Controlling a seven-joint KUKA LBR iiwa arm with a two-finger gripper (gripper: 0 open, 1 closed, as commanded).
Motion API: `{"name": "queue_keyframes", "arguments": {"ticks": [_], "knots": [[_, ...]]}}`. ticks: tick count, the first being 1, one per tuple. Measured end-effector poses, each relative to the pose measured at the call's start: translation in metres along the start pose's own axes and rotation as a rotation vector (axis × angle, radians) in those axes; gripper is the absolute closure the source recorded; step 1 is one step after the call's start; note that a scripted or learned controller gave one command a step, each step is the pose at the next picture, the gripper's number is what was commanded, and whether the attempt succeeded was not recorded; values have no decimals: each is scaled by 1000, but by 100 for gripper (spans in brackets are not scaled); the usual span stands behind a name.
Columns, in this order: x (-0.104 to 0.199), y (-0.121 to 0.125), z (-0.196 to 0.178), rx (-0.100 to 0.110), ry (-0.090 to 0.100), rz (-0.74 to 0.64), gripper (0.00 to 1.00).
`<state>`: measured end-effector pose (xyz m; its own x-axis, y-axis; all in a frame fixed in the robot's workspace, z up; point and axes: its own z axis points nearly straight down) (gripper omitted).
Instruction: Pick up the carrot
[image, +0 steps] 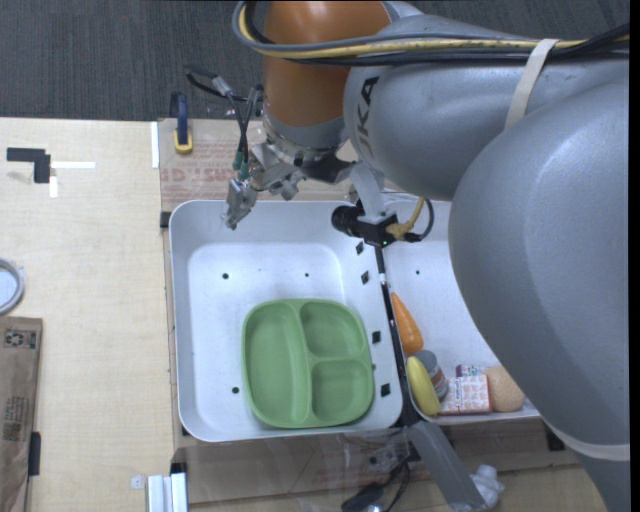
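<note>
Camera view. The grey arm (520, 190) reaches in from the right, its orange band (310, 60) at top centre above the wrist. The gripper (237, 205) hangs over the far-left rim of the left bin (200, 300); whether it is released or clenched cannot be told, and nothing shows in its grasp. The carrot (405, 318) lies in the right bin (440, 280), just beside the divider, well apart from the gripper. A green tray (308, 362) sits in the left bin. Near the carrot lie a banana (421, 385), a box (465, 390) and a bread roll (505, 390). The bins rest on a pale wooden bench (80, 260).
</note>
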<state>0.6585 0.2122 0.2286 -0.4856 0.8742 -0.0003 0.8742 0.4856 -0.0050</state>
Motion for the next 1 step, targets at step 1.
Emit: {"name": "queue_keyframes", "arguments": {"ticks": [1], "knots": [[-25, -68, 134, -2, 1, 180, 0]]}}
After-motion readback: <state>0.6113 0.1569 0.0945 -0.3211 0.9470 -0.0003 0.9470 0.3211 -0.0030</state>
